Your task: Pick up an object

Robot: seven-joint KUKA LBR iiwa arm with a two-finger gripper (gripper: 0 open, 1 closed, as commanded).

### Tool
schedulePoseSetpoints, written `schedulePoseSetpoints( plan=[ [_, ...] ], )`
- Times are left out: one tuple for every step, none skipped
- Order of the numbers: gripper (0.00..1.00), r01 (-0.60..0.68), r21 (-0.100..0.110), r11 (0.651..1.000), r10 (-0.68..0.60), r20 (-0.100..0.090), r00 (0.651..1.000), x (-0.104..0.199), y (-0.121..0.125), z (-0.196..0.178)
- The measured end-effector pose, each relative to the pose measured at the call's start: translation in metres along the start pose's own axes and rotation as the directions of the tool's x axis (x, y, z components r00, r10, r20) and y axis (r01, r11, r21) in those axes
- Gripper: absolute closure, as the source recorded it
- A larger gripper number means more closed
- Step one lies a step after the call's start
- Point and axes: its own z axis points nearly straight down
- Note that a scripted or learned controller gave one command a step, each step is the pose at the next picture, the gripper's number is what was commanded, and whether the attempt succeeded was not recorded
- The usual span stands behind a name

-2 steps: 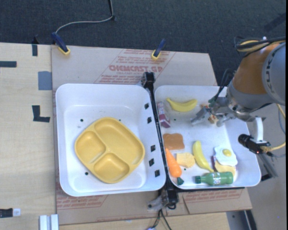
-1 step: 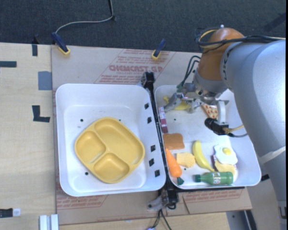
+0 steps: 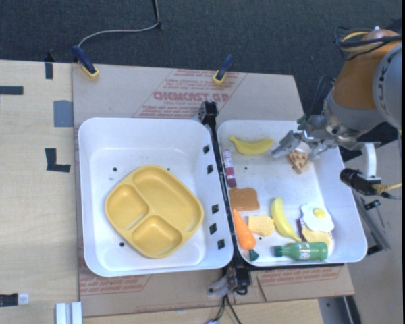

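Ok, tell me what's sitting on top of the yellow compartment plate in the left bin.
Nothing shows on the yellow plate: its three hollows look bare. It lies flat in the left bin, covering the bin floor beneath it, so whatever might be under it cannot be seen.

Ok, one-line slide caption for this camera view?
The gripper hovers in the right bin between a banana and a waffle piece; the yellow tray sits in the left bin.

Grey arm (image 3: 364,86) reaches in from the right, wrist low, fingers (image 3: 283,144) spread.
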Motion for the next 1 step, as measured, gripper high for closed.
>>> schedulePoseSetpoints(
  plan=[
    [0.0, 0.001, 0.001, 1.0, -0.001, -0.003, 1.0, 0.0109, -0.067, 0.097]
  ],
)
